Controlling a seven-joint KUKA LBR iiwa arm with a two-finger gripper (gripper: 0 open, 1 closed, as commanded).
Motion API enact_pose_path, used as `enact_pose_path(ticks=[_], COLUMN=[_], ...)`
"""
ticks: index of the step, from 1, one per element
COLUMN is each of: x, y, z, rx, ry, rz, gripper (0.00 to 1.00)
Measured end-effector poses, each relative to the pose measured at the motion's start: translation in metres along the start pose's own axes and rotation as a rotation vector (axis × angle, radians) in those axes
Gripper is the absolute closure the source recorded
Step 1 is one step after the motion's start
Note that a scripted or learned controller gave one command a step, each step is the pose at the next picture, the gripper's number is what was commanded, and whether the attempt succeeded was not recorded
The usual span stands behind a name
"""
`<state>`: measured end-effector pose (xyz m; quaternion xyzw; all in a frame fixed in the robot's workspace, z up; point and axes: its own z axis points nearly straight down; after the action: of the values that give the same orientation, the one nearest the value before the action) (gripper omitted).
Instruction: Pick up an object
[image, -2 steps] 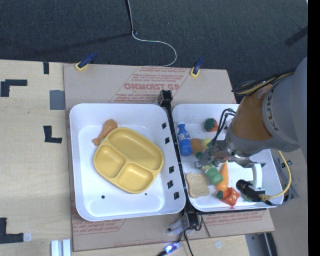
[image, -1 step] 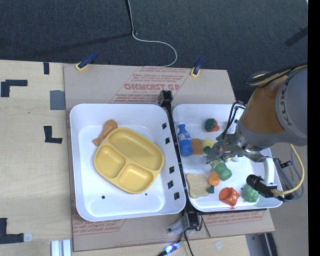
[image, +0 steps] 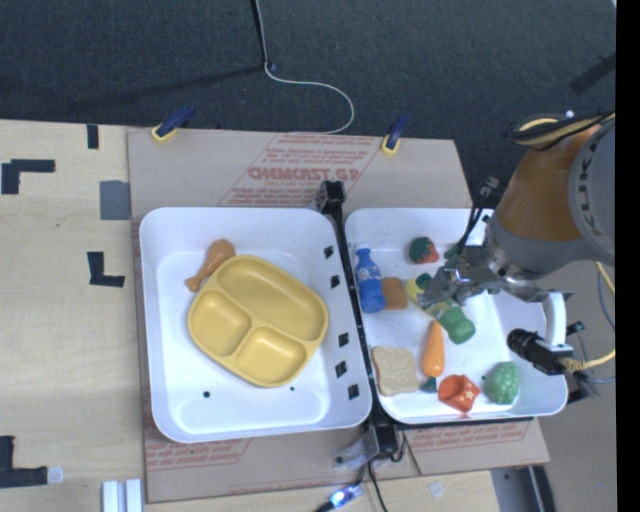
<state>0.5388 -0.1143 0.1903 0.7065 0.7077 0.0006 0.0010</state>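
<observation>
My gripper (image: 443, 289) hangs low over the middle of the right bin (image: 520, 408), at the end of the grey and orange arm (image: 545, 215). It sits among several toy foods. A green cylinder (image: 459, 325) lies just below it and an orange carrot (image: 432, 347) beside that. To its left are a brown block (image: 394, 293) and a blue bottle (image: 369, 280). A red and green strawberry (image: 423, 249) lies above it. The gripper's body hides whatever is directly under it.
A bread slice (image: 396, 369), a red pepper (image: 459, 392) and a green broccoli (image: 502, 383) lie along the right bin's front. The left bin (image: 170, 400) holds a yellow divided plate (image: 258, 318) and a tan drumstick (image: 208, 264). A black divider (image: 345, 300) separates the bins.
</observation>
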Motion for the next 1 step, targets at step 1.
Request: enact_pose_path(ticks=[1], x=[0.0005], y=[0.0005], z=[-0.0355], rx=[0.001], ry=[0.000], rz=[0.000], gripper=[1.00])
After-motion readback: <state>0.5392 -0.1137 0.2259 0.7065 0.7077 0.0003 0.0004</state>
